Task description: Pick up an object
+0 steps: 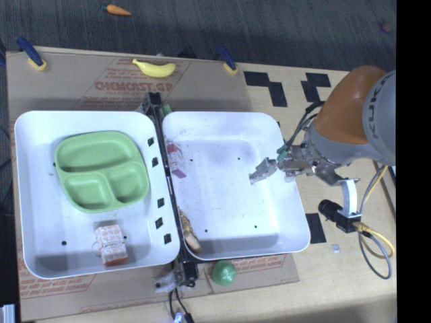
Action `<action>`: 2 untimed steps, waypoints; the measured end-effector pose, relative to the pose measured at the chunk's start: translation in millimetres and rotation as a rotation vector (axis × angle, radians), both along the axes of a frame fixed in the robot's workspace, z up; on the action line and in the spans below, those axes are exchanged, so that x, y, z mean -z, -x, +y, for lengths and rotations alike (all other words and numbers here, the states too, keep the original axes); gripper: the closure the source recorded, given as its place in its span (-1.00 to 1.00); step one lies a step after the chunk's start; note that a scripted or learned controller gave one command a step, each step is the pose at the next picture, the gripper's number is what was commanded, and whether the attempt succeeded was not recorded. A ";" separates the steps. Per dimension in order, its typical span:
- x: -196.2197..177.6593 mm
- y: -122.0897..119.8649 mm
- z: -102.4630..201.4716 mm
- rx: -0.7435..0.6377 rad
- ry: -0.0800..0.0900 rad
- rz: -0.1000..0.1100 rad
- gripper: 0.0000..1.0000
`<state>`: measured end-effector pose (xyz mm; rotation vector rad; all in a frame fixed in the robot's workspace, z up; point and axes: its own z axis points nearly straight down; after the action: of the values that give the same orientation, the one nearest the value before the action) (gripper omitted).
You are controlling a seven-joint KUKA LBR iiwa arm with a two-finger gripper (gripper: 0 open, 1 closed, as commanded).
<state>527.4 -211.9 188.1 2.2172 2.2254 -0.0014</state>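
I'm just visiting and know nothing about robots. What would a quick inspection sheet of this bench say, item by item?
Surface: cardboard-covered bench bearing left white bin and right white bin.
Job's things: green divided plastic tray and small red-and-white carton in left bin; pink-white wrapper and tan object along right bin's left wall.
Clutter: yellow banana, green ball, blue clamps outside bins.
Grippers: two-finger gripper over right bin, holding nothing visible.
Cables: yellow cable beside arm.
Surroundings: dark carpet, orange object.

A robotics lab: clamped cardboard (168,79) beneath two white bins (27,180).
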 end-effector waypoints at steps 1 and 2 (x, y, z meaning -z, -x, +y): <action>-15.6 -26.9 0.9 -0.001 -0.001 0.000 -1.00; -15.4 -26.7 0.7 -0.001 -0.001 0.001 -1.00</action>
<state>554.1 -211.2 203.4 2.2170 2.2276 -0.0015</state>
